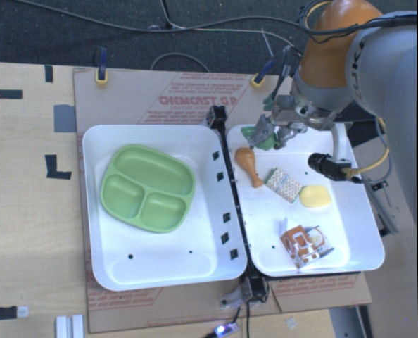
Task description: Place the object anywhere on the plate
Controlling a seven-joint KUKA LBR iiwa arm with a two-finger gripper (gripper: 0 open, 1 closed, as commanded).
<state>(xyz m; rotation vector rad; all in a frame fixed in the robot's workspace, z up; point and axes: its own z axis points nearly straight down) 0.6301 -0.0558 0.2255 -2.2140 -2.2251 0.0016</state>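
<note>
Camera view: a green object (260,138), shape unclear, is seen at the tips of the two-finger gripper (271,135), apparently pinched between narrow-set fingers, at the far left corner of the right white bin (357,259). Grip is judged marginal, so the object could be dropped before the centre divider is crossed. The orange drumstick-shaped toy (248,164) lies just beside and could be knocked. The grey arm (378,62) is reached in from the right, wrist bent down and leftward. The green three-compartment plastic plate (148,187) is set in the left white bin (124,270), well apart.
</note>
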